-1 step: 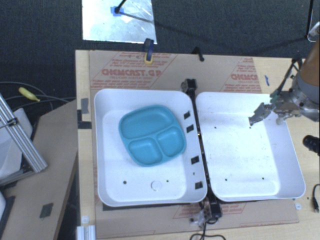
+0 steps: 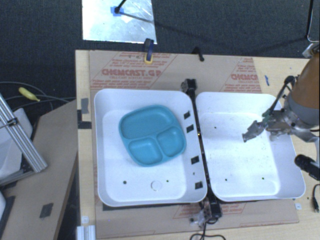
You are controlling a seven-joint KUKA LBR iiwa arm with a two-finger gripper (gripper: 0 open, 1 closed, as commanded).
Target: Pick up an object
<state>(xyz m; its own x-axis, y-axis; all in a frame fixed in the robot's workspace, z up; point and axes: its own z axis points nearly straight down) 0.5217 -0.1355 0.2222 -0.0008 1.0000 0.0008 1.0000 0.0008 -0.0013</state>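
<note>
- Dark carpet surrounds the bench [image 2: 165, 64], whose top is covered by a brown cardboard sheet printed with red lettering.
- Two shallow white bins sit side by side on the cardboard, joined along a black central divider [image 2: 195, 139].
- Left bin [image 2: 107, 184]: holds a blue plate [image 2: 151, 135] with three compartments, lying flat, slightly rotated, in the upper middle of the bin floor.
- Right bin [image 2: 240, 184]: white floor with faint dark specks near its upper part.
- Arm [image 2: 305, 91] enters from the right edge, over the right bin's far right side.
- Gripper [image 2: 251, 132] points leftward above the right bin's floor, right of its centre, well apart from the plate in the other bin.
- Jaws: whether they stand apart or closed cannot be told at this angle; nothing is visible between them.
- A reflective silver sheet [image 2: 120, 14] lies on the carpet behind the bench, with blue tape on it.
- A yellow and blue clamp [image 2: 148, 50] sits on the bench's back edge.
- Aluminium framing [image 2: 20, 139] stands at the left.
</note>
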